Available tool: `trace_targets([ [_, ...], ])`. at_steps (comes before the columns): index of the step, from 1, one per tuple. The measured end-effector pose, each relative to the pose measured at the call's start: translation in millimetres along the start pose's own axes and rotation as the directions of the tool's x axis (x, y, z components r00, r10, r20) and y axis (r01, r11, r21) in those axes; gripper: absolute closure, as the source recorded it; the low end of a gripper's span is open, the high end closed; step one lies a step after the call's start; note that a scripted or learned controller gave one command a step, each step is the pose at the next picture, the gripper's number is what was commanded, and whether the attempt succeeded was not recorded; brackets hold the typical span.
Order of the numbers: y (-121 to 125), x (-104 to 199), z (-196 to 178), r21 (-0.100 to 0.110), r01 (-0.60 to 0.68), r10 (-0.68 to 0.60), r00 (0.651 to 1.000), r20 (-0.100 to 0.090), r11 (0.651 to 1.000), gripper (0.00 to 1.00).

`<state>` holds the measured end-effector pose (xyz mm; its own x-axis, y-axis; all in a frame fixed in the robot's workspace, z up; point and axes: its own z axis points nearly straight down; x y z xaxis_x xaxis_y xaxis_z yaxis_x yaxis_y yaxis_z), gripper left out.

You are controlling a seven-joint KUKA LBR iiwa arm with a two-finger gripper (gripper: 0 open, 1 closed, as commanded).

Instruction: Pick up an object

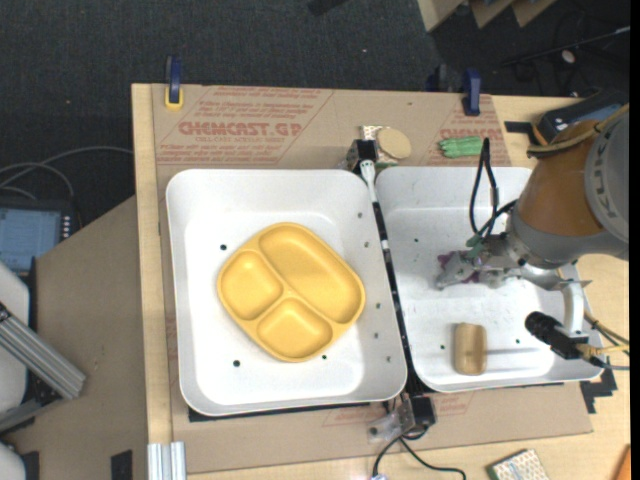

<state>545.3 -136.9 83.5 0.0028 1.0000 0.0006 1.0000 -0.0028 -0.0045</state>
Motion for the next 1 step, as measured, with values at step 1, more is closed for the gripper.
trace_targets([
  [1, 39.5, 2.7, -1.5, -0.01, 0.005, -0.005, 1.0, 0.003, 1.0, 0.0],
])
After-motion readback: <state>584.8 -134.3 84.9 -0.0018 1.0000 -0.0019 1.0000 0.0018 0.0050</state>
